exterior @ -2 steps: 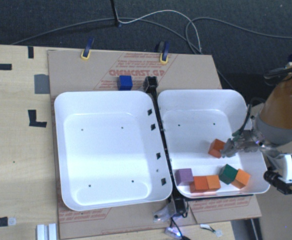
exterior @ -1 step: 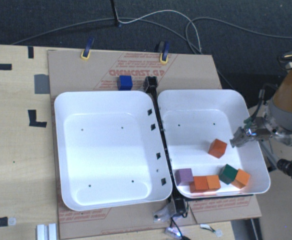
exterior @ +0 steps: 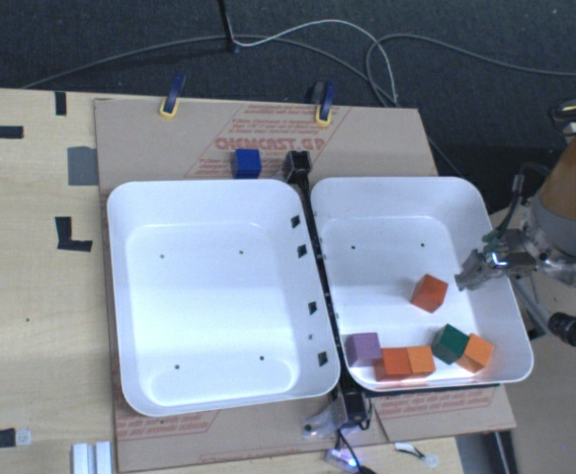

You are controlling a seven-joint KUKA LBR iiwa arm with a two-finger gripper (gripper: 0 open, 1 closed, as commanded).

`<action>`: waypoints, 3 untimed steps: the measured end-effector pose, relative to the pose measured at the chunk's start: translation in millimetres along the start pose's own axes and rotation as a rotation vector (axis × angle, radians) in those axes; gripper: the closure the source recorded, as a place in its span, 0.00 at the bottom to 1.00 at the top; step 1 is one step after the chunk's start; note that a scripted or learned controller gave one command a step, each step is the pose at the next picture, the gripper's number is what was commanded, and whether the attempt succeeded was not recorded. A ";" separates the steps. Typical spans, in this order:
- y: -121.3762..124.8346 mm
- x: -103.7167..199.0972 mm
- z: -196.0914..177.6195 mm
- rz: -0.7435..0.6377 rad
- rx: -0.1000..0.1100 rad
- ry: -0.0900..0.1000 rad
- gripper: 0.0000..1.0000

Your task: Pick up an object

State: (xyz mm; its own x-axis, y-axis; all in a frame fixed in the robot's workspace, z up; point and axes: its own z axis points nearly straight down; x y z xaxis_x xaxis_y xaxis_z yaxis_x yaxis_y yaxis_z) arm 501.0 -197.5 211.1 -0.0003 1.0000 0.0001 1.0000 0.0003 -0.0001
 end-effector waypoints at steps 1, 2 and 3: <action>23.0 49.1 -12.1 -0.005 -0.001 0.001 1.00; 52.9 94.6 -3.5 -0.005 0.001 0.001 1.00; 79.6 143.7 3.9 -0.004 0.001 0.001 1.00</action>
State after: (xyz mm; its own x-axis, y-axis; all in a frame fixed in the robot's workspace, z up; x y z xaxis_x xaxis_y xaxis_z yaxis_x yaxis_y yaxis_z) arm 580.5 -53.8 207.2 -0.0048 1.0000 0.0012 1.0000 0.0048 -0.0011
